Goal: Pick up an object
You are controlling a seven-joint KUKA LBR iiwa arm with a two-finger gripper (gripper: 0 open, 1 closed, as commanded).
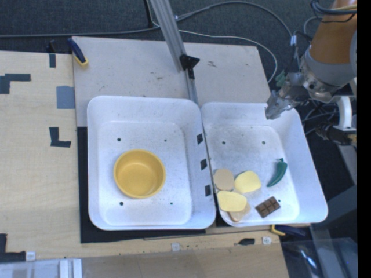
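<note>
Even bright light, soft shadows, slight blur

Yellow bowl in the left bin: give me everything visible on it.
The yellow bowl is round, plain yellow, plastic-looking, with a smooth rim and nothing visible inside. It sits upright, mouth up, on the floor of the left bin, toward the front-left. Nothing else touches it; the hand is far off, over the right bin's back rim.
</note>
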